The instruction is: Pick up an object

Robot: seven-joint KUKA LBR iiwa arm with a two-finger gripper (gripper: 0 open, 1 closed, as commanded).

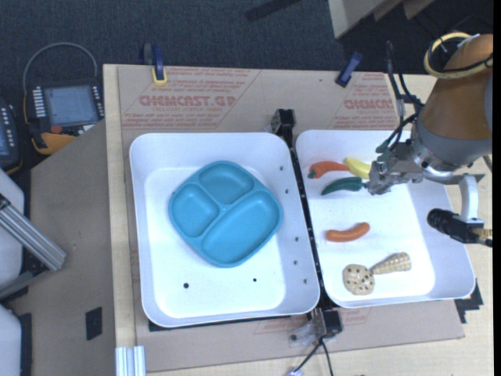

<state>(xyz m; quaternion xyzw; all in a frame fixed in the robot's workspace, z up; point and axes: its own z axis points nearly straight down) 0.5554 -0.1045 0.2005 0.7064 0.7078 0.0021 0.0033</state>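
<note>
- On the bench, seen from above at a slant, two shallow white bins sit side by side, the left bin and the right bin touching along a dark middle seam.
- Inside the left bin lies a blue divided plate with three compartments, roughly in the middle.
- Inside the right bin, near its far edge, an orange pepper, a yellow piece and a green pepper cluster close together.
- Nearer the middle of that bin lies an orange sausage, on its own.
- Toward the near edge rests a tan perforated tool with a ridged handle.
- From the right, the grey and orange arm reaches over the right bin.
- Its gripper sits low, just beside the yellow piece and green pepper.
- I cannot tell how the jaws stand, nor whether anything is between them.
</note>
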